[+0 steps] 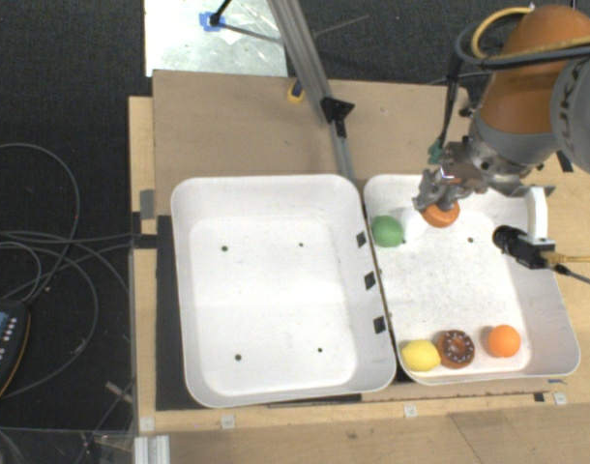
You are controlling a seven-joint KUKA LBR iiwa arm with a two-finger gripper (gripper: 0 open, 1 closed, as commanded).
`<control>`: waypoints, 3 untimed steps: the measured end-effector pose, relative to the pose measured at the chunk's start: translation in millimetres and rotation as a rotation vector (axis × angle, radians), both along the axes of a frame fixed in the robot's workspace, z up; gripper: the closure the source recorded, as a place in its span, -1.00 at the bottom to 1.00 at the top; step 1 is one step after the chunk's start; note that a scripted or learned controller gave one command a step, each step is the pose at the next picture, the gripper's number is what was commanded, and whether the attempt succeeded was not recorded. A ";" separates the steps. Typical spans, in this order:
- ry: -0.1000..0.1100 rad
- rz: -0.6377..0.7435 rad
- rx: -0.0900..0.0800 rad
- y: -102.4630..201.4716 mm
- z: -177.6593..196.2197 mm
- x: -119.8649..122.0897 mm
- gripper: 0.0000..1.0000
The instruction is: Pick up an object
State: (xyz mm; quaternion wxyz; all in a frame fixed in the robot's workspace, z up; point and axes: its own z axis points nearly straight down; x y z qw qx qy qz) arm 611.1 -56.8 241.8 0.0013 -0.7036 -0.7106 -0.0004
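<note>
The gripper (440, 201) hangs over the far end of the right bin (542, 303), its fingers pinching an orange ball (441, 216) lifted clear of the floor. A green ball (388, 230) sits just beside it by the bin's left wall. A lemon (421, 356), donut (457, 348) and orange (503, 340) line the near edge.

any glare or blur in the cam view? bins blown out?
Camera view: the left bin and right bin are bright but their rims and dots stay readable; strongest glare on the floor patch at top; the hand looks slightly soft.
</note>
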 end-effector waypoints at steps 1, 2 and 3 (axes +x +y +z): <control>-0.002 0.001 0.001 57.7 8.0 -8.1 1.00; 0.000 0.000 -0.001 100.5 3.6 -19.9 1.00; 0.000 0.001 0.000 156.1 -8.3 -34.1 1.00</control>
